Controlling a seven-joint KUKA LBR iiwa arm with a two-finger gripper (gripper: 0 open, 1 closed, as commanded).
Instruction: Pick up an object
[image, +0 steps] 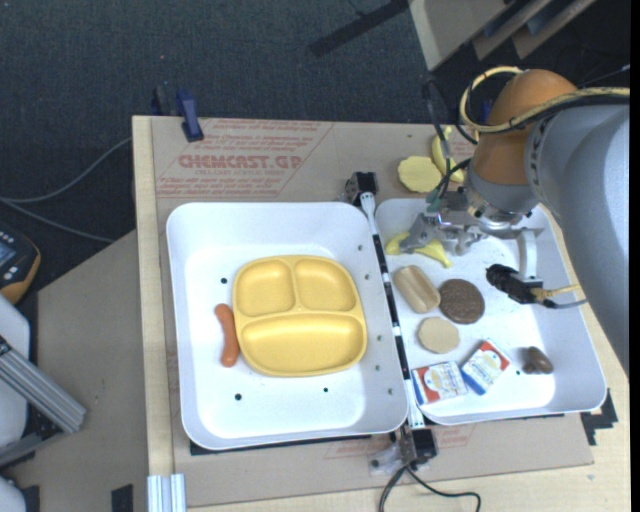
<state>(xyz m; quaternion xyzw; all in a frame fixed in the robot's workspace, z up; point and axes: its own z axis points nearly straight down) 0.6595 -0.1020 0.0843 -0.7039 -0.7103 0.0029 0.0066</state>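
The likely target is the toy banana (432, 254), since it lies closest to the end effector (452, 232). It sits flat at the 10 o'clock corner of the right bin (565, 392), close to the wall shared with the left bin (200, 262).

It looks like hollow moulded plastic, so I judge it light, stiff and rather slick. It is curved, so it may roll or skid on the smooth bin floor if pushed from one side. The safest hold is probably across the narrow width at mid-length, away from the tapering tips.

The end effector hangs just at the banana's 2 o'clock, overlapping its upper edge. I cannot tell whether it is apart or together, and nothing is visibly held.

At the banana's 6 o'clock lies a tan bun (415, 288). A brown patty (462, 300) sits at 4 o'clock, near enough to crowd a wide approach. In the left bin, well apart, a yellow divided plate (298, 315) has an orange sausage (228, 333) at its 9 o'clock.
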